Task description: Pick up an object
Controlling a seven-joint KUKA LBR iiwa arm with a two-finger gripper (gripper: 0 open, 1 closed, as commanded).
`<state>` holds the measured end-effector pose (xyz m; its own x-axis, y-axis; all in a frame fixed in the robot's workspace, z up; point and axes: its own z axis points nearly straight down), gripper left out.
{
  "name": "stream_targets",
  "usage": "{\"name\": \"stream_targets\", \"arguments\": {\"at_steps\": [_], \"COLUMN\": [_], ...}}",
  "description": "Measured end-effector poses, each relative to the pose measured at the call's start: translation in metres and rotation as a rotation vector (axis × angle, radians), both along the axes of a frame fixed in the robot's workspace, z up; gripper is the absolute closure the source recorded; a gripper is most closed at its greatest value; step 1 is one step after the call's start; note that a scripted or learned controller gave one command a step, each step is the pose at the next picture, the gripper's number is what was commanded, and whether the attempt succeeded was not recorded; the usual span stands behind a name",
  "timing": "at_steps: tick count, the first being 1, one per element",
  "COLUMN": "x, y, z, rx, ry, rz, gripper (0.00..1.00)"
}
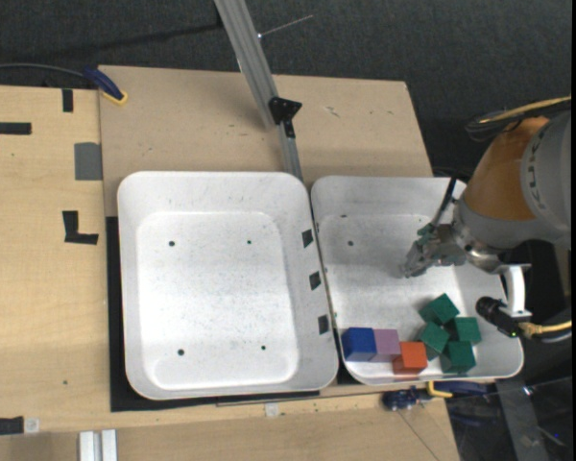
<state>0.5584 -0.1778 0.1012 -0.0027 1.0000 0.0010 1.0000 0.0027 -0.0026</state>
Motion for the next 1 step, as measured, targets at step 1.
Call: {"name": "stream_targets", "arguments": {"at_steps": [1], "x": [-0.0009], "y": [0.0062], "z": [0.0613], "rx": [-0.002], "ry": [-0.007], "rz": [0.0], "gripper": [1.0]}}
